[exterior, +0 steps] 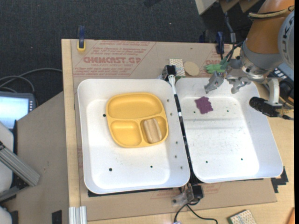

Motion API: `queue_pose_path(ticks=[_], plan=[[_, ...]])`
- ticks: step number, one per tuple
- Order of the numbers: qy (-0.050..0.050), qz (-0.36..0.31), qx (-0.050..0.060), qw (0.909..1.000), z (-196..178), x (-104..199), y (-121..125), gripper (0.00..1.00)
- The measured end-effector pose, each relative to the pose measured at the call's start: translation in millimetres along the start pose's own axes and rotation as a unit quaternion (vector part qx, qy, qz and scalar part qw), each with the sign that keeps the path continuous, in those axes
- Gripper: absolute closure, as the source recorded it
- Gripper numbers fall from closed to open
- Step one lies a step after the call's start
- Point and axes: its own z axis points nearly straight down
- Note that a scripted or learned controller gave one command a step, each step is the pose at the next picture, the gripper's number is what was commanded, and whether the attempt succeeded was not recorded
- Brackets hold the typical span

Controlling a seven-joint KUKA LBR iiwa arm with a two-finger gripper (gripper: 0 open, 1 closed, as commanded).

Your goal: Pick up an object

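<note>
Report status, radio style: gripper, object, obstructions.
Gripper open, above right bin's far edge, holding nothing. Purple piece lies flat in bin, just below the gripper. Nothing between them.

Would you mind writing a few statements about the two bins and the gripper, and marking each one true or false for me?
1. The yellow divided plate sits in the left bin. True.
2. The purple object lies on the plate. False: it lies on the floor of the right bin.
3. The tan object rests in one of the plate's small compartments. True.
4. The gripper holds the purple object. False: nothing is between its fingers; it is above the right bin's far edge, apart from the purple object.
</note>
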Motion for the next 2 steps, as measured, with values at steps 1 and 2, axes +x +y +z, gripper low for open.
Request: queue_pose_path(ticks=[1, 2], plan=[[0.001, 0.001, 0.002, 1.0, 128, -28, 20, 0.0], [0.003, -0.001, 0.001, 1.0, 120, -99, 34, 0.0]])
